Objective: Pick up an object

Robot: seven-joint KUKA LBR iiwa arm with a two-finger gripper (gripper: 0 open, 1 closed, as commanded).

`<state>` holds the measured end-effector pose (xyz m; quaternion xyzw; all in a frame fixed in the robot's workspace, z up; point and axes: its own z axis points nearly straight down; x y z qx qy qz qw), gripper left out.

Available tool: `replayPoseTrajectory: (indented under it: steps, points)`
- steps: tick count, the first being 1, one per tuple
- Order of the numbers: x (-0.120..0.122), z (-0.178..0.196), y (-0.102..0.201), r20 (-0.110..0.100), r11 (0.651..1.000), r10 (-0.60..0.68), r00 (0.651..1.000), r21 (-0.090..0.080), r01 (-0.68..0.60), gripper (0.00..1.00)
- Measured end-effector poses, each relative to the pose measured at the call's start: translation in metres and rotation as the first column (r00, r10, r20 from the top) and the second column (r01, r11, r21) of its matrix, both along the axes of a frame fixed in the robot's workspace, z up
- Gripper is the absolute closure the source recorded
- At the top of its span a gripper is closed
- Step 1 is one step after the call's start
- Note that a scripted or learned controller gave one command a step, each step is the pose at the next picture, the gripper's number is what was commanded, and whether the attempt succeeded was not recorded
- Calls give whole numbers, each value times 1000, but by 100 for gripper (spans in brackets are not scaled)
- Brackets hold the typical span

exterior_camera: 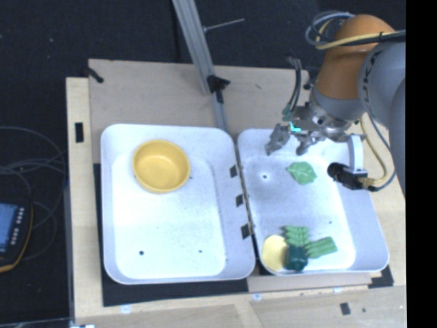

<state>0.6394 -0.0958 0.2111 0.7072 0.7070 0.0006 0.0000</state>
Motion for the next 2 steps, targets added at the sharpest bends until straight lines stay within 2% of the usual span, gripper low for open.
replayPoseTrajectory:
  steps: [1, 2]
  points:
    - [0, 0, 0, 0, 1000, 0, 1000, 0, 0, 0]
    - [2, -57, -10, -5, 1000, -1, 1000, -2, 1, 0]
